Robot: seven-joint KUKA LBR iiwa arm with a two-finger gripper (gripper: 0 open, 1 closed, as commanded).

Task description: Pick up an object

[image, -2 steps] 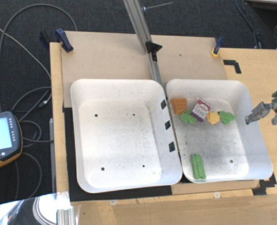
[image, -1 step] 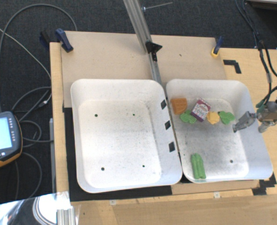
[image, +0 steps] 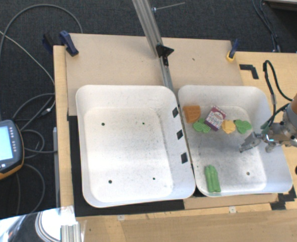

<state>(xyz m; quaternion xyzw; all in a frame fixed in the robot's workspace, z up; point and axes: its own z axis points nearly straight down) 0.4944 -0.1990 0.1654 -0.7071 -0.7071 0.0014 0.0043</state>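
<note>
The surface (image: 138, 59) is carrying two white bins; the right bin (image: 239, 183) is holding an orange block (image: 191, 113), a purple packet (image: 215, 118), green pieces and a green bar (image: 212, 179). The pincer (image: 249, 145) is hovering near its right wall, grip state unclear, holding nothing visible. Descending here, it is risking closing on bare floor.

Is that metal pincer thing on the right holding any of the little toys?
No. The pincer sits over bare floor of the right bin, nothing between its tips; the green piece lies apart.
</note>
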